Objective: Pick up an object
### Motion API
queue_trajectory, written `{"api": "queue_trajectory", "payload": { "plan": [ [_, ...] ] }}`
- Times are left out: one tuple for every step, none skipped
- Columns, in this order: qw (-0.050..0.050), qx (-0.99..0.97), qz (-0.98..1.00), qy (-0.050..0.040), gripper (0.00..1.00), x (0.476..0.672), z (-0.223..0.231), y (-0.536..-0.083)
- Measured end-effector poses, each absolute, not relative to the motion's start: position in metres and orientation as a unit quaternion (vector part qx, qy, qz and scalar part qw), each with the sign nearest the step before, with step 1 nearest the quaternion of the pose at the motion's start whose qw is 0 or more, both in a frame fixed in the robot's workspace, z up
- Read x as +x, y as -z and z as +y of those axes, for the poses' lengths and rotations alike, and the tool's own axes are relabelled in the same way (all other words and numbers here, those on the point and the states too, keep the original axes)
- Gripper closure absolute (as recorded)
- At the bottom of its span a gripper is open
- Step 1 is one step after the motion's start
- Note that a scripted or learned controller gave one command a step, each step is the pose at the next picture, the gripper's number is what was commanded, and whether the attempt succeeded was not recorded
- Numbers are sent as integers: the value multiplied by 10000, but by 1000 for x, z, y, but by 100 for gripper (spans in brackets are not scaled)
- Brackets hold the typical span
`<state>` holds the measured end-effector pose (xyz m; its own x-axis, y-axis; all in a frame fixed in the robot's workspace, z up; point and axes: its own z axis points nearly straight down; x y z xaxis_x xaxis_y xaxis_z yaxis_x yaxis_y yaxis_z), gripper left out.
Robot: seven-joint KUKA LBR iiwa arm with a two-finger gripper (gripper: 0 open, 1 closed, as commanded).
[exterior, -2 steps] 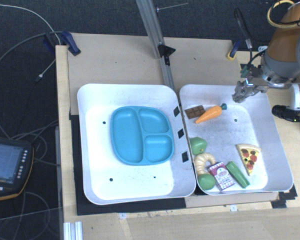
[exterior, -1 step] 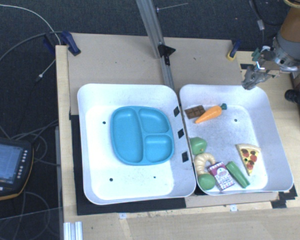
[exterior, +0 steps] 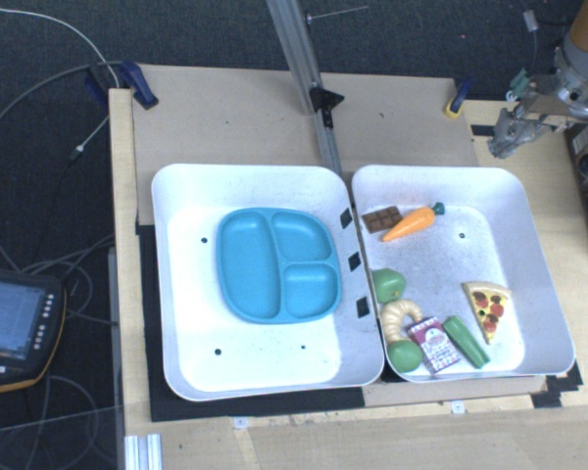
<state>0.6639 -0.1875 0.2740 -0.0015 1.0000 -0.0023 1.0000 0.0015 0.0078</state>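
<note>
The right bin [exterior: 529, 253] holds several toy foods: an orange carrot [exterior: 412, 223] beside a brown chocolate bar [exterior: 380, 219] at the back left, a pizza slice [exterior: 487, 307] at the right, and a green pear [exterior: 388, 284], a beige ring-shaped piece [exterior: 401, 316], a small red packet [exterior: 433, 344], a green cucumber [exterior: 466, 342] and a round green item [exterior: 404, 356] at the front. My gripper [exterior: 505, 137] hangs at the upper right, above the bench behind the right bin's back corner, with nothing seen in it.
The left bin [exterior: 176, 282] holds a blue divided plate [exterior: 277, 263]. A metal pole [exterior: 296, 42] slants down to the gap between the bins. Clamps sit at the bench's back edge, cables and a teach pendant [exterior: 15, 326] lie to the left.
</note>
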Motion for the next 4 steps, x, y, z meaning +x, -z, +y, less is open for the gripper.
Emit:
{"api": "queue_trajectory", "payload": {
  "plan": [
    [-9, 7051, 7091, -6, 100, 647, -135, -280],
    [-18, 7051, 7091, -3, 100, 622, -87, -284],
    [-20, 7050, 7092, -1, 100, 604, -39, -286],
    [-29, 7051, 7091, 8, 100, 576, 10, -267]
  ]
}}
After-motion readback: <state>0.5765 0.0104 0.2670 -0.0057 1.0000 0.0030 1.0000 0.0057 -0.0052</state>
